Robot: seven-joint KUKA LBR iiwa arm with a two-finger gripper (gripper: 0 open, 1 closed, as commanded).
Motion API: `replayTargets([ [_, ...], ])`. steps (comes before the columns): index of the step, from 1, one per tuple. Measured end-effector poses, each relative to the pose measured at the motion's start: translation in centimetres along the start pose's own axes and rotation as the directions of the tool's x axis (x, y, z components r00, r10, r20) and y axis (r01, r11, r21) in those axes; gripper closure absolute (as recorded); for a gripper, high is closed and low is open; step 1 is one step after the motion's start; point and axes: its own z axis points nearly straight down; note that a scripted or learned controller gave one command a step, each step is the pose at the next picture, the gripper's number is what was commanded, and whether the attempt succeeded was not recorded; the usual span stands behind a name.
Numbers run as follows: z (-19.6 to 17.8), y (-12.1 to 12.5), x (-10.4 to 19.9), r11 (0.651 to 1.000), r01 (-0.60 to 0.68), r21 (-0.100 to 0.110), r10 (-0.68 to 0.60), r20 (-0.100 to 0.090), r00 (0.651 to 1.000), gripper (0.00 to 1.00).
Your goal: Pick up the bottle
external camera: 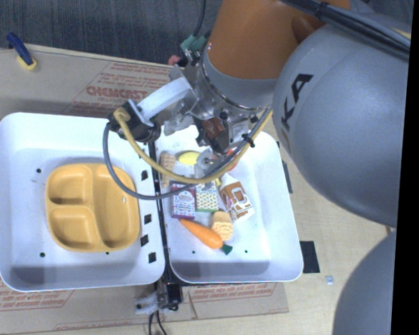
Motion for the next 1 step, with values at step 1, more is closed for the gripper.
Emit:
replayTargets([
  [1,-1.02,-0.01,0.04,1.0,0.005,-0.003,-0.005,0.001,1.0,1.0],
])
